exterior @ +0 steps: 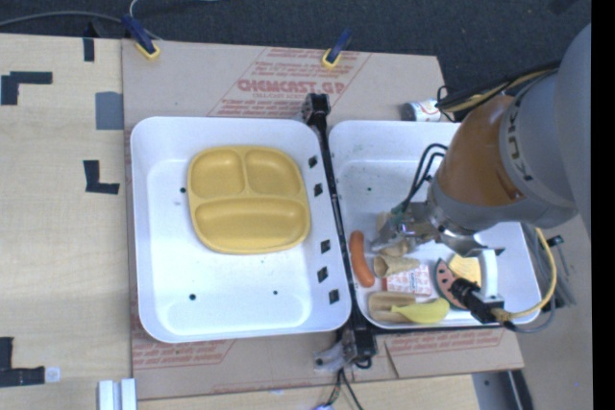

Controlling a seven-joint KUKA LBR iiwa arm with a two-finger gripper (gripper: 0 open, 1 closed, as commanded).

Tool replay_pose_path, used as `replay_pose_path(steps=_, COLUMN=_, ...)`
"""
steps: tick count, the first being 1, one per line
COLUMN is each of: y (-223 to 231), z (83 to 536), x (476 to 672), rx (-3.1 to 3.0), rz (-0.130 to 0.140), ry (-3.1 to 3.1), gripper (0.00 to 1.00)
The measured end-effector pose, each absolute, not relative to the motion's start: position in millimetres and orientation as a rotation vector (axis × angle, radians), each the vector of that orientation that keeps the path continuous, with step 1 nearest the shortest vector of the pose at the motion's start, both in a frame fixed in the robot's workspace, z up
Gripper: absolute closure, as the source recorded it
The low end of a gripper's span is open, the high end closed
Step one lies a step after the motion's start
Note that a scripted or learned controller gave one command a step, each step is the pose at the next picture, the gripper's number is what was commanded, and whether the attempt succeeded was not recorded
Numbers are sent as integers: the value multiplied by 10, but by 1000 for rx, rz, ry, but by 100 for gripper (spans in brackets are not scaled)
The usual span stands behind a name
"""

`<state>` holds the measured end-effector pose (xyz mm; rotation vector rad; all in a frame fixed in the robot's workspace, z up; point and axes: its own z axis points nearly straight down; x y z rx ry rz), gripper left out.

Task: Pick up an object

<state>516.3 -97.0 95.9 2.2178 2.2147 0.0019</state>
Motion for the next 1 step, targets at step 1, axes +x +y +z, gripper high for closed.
replay_pose_path(steps=1, y=-186, z=1839, x=4836, rx=2221, rz=-1, ry=2225, gripper=100)
